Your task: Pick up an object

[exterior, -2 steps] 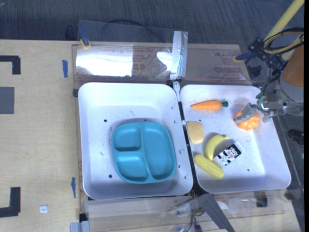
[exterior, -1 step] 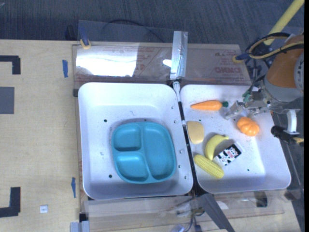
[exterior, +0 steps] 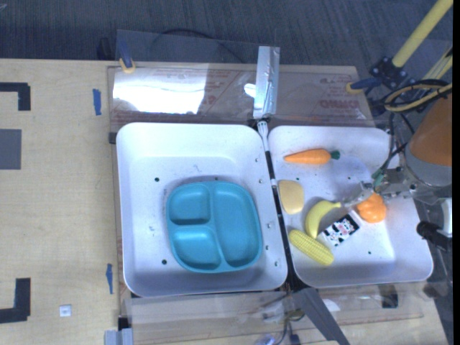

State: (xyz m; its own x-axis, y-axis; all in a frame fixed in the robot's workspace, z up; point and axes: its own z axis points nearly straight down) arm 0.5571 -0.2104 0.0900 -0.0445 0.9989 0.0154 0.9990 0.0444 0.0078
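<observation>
My hand [exterior: 375, 187] sits low at the right bin's [exterior: 413, 261] right side, just above the orange fruit [exterior: 371, 210], touching or nearly so. I cannot tell its state. The banana [exterior: 318, 216] and corn [exterior: 310, 246] lie further left.

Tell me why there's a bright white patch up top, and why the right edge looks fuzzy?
In the camera view, the clear plastic sheet behind the white bins catches overhead light as glare; the grey arm with its orange band sits close to the lens and looks soft; the orange plastic carrot stays sharp.
</observation>
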